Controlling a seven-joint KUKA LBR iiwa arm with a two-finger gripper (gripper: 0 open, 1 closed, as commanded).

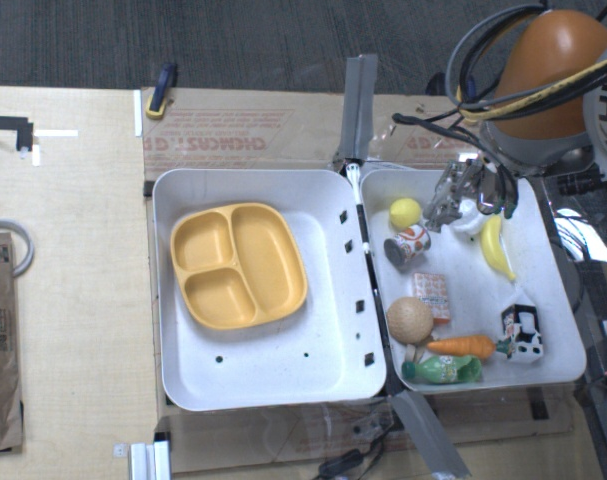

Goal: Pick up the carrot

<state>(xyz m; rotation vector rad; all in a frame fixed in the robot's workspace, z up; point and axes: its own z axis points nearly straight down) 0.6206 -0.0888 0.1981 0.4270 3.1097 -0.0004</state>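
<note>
**Desk:** What's nearest the camera in the right bin (pixel 568 303)?

**Me:** A green packet (pixel 443 370) lies along the near wall. The carrot (pixel 462 347) lies on its side just behind it, apparently touching, tip pointing toward the left bin (pixel 183 368). A tan ball (pixel 410 320) sits at that tip; a black-and-white cow toy (pixel 522 330) is at the leafy end.

**Desk:** Further back?

**Me:** I see a small printed carton (pixel 433 295), then a tipped can (pixel 409 245), a banana (pixel 498 248) and a lemon (pixel 405 213).

**Desk:** The claw?

**Me:** The gripper (pixel 448 208) hangs over the far end, well apart from the carrot. Its fingers blur into the cables; I cannot tell whether they're spread or closed. A yellow divided plate (pixel 240 265) lies in the left bin.
</note>
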